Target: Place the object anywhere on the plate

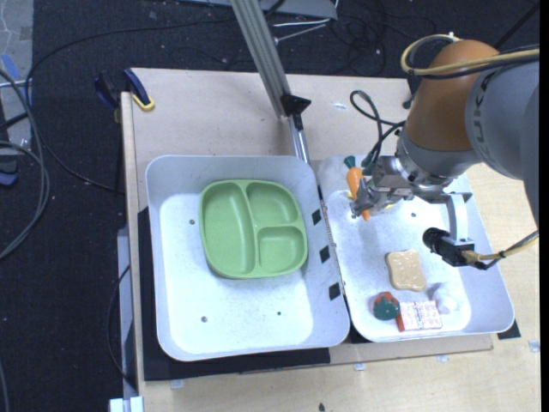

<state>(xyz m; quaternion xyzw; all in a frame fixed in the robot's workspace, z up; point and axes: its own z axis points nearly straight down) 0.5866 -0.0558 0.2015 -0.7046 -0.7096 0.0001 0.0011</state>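
Observation:
A green divided plate (254,228) lies in the left bin (171,316). An orange carrot (354,179) with a green top lies at the far left corner of the right bin (489,303). My gripper (366,199) is down at the carrot's near end and covers its middle. A small orange bit shows just below the gripper. The grey arm with its orange band (450,84) reaches in from the right.
In the right bin's near part lie a slice of toast (406,270), a red and green fruit (385,305), a red-and-white box (419,317) and a small white piece (446,299). A metal pole (262,41) slants over the bench's back.

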